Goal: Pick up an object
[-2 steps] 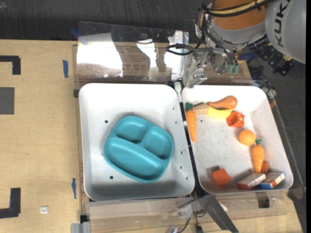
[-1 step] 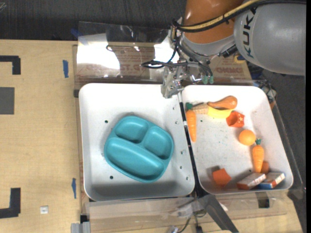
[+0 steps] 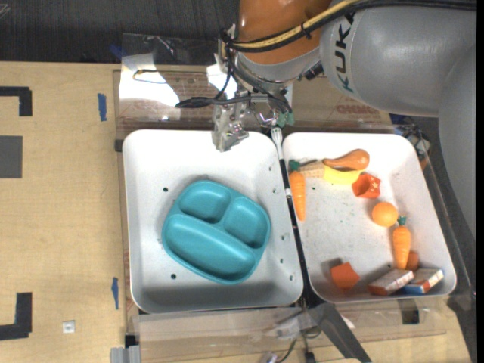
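Left bin (image 3: 144,203) far rim, gripper (image 3: 227,136) above

— How many bins are on the bench?
— Two white bins. The left bin (image 3: 144,203) holds one teal divided plate (image 3: 216,230).
— And the right bin (image 3: 423,203)?
— Two carrots, one (image 3: 298,193) at its left edge and one (image 3: 401,244) near its right edge. One orange ball (image 3: 384,214), one squash (image 3: 346,159), one yellow piece (image 3: 340,176), two small red-orange pieces (image 3: 366,185) (image 3: 344,275), and two flat boxes (image 3: 404,280) at its near right corner.
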